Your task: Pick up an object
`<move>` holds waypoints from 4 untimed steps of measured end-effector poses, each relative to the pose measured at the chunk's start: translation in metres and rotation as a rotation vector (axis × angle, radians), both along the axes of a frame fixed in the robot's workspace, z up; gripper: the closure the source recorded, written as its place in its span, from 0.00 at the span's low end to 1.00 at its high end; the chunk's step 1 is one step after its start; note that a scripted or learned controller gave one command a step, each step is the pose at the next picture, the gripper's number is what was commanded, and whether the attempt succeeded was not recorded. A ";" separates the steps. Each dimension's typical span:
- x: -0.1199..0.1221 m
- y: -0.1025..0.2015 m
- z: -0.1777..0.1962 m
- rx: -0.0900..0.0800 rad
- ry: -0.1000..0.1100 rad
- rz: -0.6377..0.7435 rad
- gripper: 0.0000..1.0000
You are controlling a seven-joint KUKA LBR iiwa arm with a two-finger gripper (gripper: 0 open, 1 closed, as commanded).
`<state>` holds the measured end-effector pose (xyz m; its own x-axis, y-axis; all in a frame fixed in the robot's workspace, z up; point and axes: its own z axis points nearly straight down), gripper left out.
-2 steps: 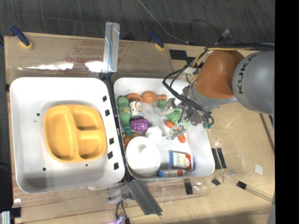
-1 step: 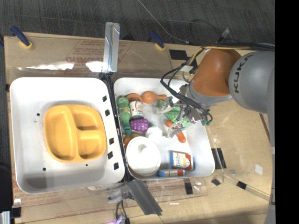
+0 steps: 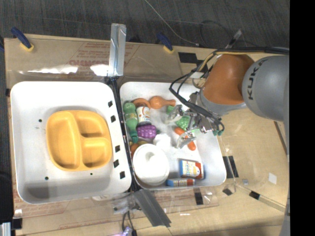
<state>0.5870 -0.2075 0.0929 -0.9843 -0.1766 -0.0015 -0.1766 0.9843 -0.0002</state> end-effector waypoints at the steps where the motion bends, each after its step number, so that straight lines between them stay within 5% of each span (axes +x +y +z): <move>1: -0.005 0.000 0.000 0.000 0.002 0.019 0.00; 4: -0.020 0.000 0.000 0.000 0.001 0.042 0.00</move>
